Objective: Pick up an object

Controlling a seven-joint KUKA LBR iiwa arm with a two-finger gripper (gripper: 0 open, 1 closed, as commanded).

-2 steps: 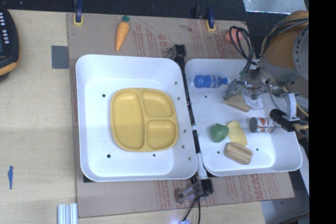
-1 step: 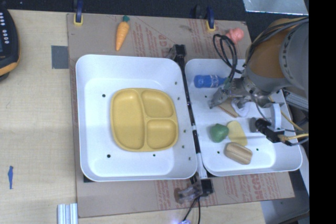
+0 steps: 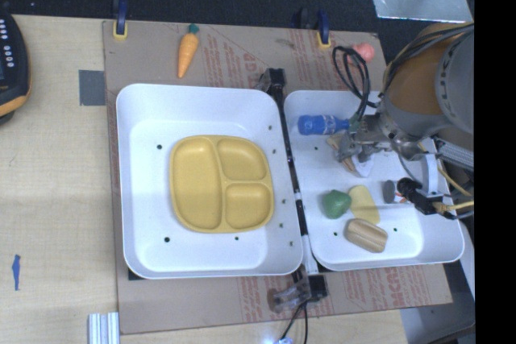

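Camera view: two white bins. Left bin (image 3: 145, 173) has one yellow divided plate (image 3: 220, 182). Right bin (image 3: 435, 242) has four items: blue bottle (image 3: 321, 125), green ball (image 3: 336, 203), yellow block (image 3: 364, 204), tan bread roll (image 3: 366, 235). One toy carrot (image 3: 187, 52) sits outside on the board near its back edge. Gripper (image 3: 357, 151) is low in the right bin beside the bottle.

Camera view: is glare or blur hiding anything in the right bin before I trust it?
Camera view: even lighting, no harsh glare on the right bin; green object and blue bottle read clearly; the gripper is small, shadowed and cluttered by cables.
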